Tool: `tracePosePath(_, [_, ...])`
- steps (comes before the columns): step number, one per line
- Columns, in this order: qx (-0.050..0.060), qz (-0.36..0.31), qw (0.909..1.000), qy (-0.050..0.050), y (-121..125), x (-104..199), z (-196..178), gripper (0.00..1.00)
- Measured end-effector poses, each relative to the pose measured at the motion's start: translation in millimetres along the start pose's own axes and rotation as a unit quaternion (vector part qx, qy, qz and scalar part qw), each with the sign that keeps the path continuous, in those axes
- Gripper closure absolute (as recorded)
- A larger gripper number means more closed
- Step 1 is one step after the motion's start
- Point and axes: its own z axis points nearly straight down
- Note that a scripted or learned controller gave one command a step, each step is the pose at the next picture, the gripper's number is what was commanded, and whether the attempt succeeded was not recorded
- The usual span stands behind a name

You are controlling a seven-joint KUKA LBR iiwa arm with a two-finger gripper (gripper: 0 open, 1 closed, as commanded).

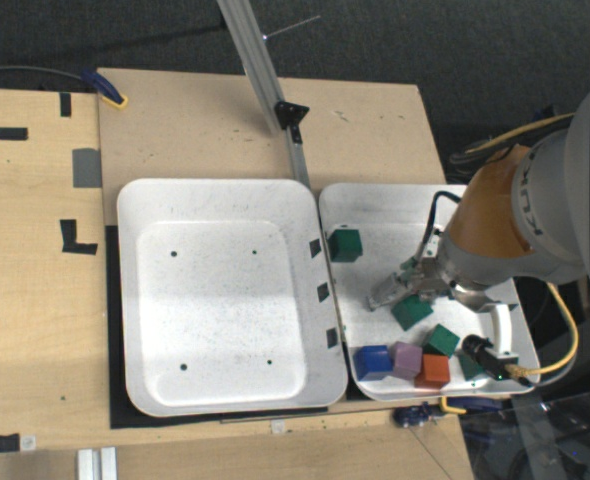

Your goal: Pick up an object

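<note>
Where the wooden bench [225, 118] spreads out on the left, strips of black tape [70, 236] and a grey patch [86, 166] mark its surface, and a blue and yellow clamp [107, 87] sits near its far edge. Next comes the left bin [215, 193], a shallow white tray with a few dark dots on its floor. A slanted metal rail [255, 48] runs down from the top to a black bracket [291, 115] just above the seam between the two bins. The right bin [370, 200] holds all the blocks: a green cube [345, 244] lies alone toward its far left part, well apart from the rest, while along the near rim a blue block [373, 361], a purple block [408, 359] and an orange block [435, 370] sit in a touching row, with a dark green block [442, 342] just behind the orange one. A teal block [412, 313] lies tilted in the middle, directly under the gripper [400, 290], whose metal tip is low over the bin and touches or nearly touches it; whether its jaws are apart or together cannot be told from this angle. Farthest right, the grey arm [565, 198] with its orange band [485, 213] leans in, cables trailing beside it.
</note>
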Motion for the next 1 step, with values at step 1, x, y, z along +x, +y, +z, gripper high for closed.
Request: tracePosePath(1, [0.001,0.000,1.0000,0.000,-0.5,0.2,-10.3,1.00])
